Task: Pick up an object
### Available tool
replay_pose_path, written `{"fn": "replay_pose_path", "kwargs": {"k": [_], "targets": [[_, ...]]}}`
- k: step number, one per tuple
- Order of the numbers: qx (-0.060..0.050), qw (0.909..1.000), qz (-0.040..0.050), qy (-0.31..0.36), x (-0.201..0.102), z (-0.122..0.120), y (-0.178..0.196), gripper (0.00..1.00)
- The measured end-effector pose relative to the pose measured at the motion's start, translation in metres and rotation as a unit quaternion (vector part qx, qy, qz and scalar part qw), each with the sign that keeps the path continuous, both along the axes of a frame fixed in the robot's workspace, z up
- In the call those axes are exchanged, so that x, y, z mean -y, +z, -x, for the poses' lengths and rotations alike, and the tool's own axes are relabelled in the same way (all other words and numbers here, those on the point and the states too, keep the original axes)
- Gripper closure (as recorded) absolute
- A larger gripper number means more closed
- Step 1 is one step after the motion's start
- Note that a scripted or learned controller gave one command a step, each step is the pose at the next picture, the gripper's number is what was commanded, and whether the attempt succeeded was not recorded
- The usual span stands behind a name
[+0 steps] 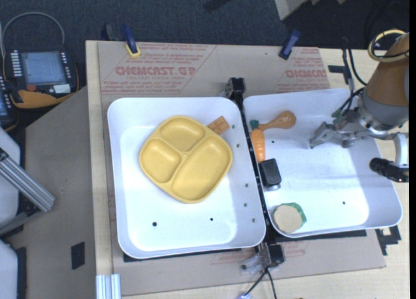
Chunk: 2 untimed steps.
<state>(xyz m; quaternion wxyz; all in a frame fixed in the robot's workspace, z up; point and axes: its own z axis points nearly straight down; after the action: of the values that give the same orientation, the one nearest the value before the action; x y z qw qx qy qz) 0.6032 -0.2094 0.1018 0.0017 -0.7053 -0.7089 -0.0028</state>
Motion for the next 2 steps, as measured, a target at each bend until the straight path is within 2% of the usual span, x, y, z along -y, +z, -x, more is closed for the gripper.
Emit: {"fn": "replay_pose_path", "kwargs": {"k": [1,2], "targets": [[0.003,1.0,-0.0008,0.0,-0.005,-0.006,-0.008,0.0],[0.01,0.9999,0.0032,0.001,-0.003,-0.009,0.006,1.0]]}}
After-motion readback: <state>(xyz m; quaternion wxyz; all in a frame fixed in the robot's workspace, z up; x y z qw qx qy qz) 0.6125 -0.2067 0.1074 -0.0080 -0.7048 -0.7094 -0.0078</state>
